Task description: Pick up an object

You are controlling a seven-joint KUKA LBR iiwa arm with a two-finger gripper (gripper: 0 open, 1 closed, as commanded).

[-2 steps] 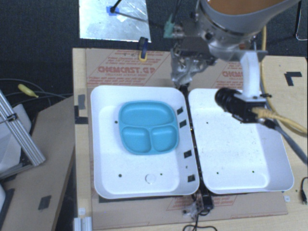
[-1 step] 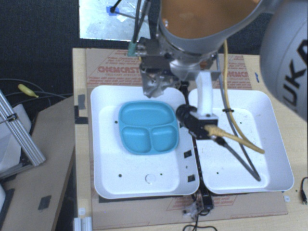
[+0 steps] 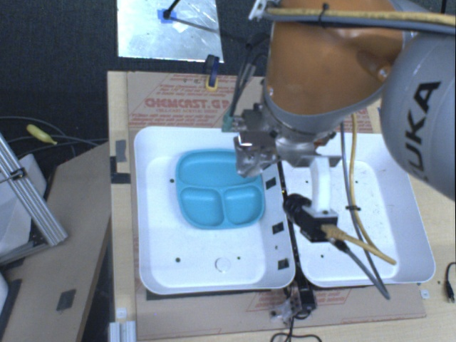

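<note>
A blue divided plate (image 3: 214,194) with three compartments lies in the left white bin (image 3: 160,255), towards its middle. My gripper (image 3: 248,161) hangs from the big grey and orange arm over the plate's upper right corner, close to the ridge between the two bins. Its metal body hides that corner of the plate. I cannot tell whether it touches the plate or hovers just above it.
The right white bin (image 3: 399,226) lies under the arm, crossed by a black connector (image 3: 308,219) and yellow and grey cables (image 3: 360,251). Cardboard (image 3: 178,102) lies under both bins. A shiny metal sheet (image 3: 167,20) sits behind them, and an aluminium frame (image 3: 25,198) stands at left.
</note>
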